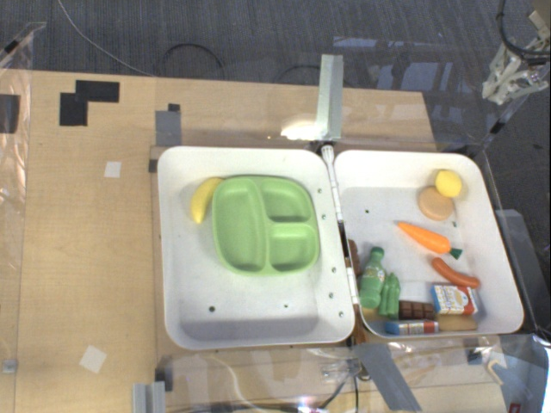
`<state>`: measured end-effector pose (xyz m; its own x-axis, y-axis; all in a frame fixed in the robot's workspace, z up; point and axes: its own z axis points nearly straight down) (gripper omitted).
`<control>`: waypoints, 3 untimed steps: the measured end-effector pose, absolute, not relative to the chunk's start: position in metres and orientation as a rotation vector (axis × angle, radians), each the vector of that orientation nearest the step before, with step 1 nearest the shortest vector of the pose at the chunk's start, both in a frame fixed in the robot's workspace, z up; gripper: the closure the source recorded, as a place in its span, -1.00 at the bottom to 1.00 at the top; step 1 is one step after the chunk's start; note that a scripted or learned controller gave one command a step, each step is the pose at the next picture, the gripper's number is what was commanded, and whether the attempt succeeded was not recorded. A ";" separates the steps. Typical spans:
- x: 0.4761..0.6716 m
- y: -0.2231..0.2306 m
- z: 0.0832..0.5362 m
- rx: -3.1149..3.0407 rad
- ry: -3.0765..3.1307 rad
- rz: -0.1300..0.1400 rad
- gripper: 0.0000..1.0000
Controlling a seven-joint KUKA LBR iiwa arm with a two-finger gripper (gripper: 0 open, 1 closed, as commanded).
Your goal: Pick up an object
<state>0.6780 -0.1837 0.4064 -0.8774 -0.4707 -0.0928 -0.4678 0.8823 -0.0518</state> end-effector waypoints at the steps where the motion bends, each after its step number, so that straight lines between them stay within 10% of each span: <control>1: 0.680 -0.183 0.421 -0.732 2.936 -0.047 1.00; 2: 0.681 -0.182 0.436 -0.727 2.923 -0.052 1.00; 3: 0.574 -0.192 0.355 -0.726 3.053 -0.001 1.00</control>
